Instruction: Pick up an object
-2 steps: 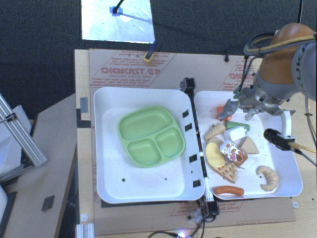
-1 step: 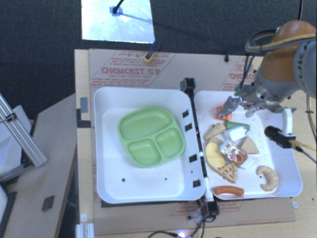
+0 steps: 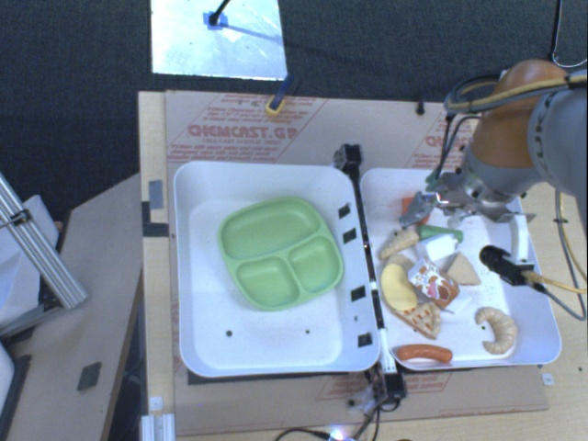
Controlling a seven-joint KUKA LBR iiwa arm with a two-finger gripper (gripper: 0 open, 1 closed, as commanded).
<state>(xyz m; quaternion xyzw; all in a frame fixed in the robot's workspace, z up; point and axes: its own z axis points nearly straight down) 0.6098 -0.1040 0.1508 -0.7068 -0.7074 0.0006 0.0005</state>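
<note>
Arm [image 3: 542, 118] cut off at right edge; orange item [image 3: 407, 204] half hidden.

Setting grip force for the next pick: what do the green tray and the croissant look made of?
Green tray: looks like molded plastic, smooth and satin, one even pale green with rounded compartment walls. Croissant: probably a plastic or rubber toy, tan with a slight sheen and molded ridges; whether it is hard or soft cannot be told.
</note>
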